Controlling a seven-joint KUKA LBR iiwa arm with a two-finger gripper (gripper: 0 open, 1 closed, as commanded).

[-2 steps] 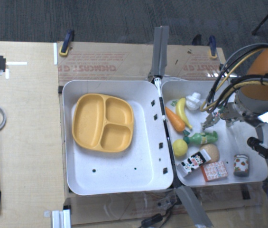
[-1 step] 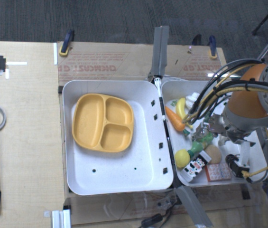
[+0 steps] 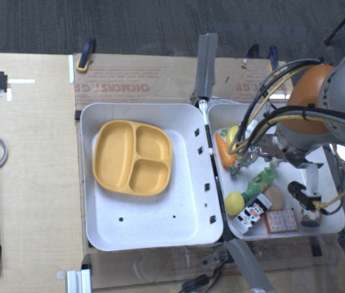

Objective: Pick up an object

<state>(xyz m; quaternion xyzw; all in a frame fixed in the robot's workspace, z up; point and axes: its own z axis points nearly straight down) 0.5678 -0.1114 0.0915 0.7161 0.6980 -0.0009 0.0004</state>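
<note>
Objects for picking lie heaped in the right bin [image 3: 338,224]: an orange carrot-shaped toy [image 3: 223,151], a lemon [image 3: 234,201], a green bottle-shaped toy [image 3: 259,182], a black-and-white cow-patterned piece [image 3: 251,215], a brown rounded lump [image 3: 274,197] and a flat red-and-white card [image 3: 280,221]. Both white bins rest on a pale wooden bench [image 3: 32,139], with printed cardboard [image 3: 129,78] behind them and dark carpet beyond. The left bin [image 3: 154,224] holds 1 yellow plate [image 3: 132,157] with 3 compartments, well apart from the heap. The grey arm with its orange band [image 3: 309,99] reaches in from the right, trailing yellow and black cables [image 3: 264,105] that cross above the right bin. The gripper [image 3: 243,157] sits just beside the carrot; whether its fingers are parted or closed on anything cannot be told. The carrot's long axis runs roughly from the bin's back toward its front, along the wall shared by the 2 bins. The green toy lies diagonally, between lemon and gripper.
</note>
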